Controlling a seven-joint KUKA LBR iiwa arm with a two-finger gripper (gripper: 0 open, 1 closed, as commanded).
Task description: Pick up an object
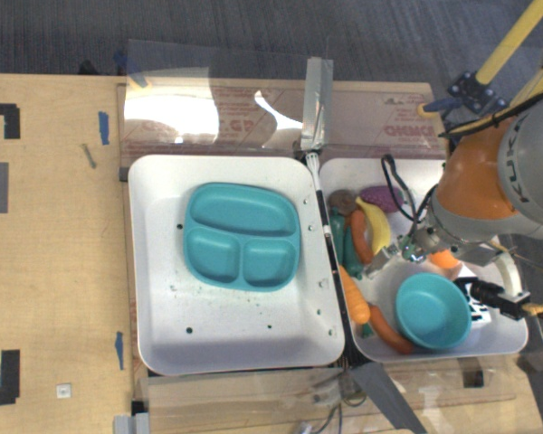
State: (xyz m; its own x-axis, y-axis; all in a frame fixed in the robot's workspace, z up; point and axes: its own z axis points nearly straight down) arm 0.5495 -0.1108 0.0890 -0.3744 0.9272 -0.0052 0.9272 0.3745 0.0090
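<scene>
The right bin (511, 337) holds a teal bowl (431, 310), a yellow banana (376, 226), a purple piece (378, 197), a green piece (349, 245), and orange carrots (356, 301) along its left and front sides. An orange piece (445, 261) lies just behind the bowl. My gripper (409, 250) reaches down into this bin between the banana and the bowl, below the orange wrist band (475, 183). A teal divided plate (242, 234) lies in the left bin (154, 269).
A clear plastic sheet and a metal divider post (316, 107) stand behind the bins. The wooden bench (45, 242) extends to the left. Cables (398, 188) hang off the wrist over the right bin.
</scene>
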